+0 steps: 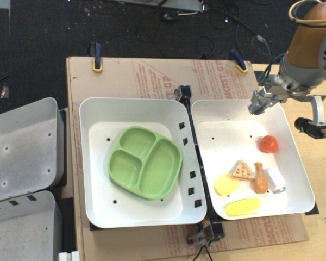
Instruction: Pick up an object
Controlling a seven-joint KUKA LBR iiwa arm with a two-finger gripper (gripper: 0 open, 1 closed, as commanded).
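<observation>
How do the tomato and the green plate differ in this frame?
The tomato is red, small and round; the plate is green, far larger, flat and divided into three compartments. The tomato sits in the right bin, the plate in the left bin. Both rest untouched on a bin floor.

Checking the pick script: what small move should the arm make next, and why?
Probably move the gripper toward the camera and lower it over the round red toy tomato: it hangs at the right white bin's far rim, and the tomato sits nearest, apart from the other toys.
</observation>
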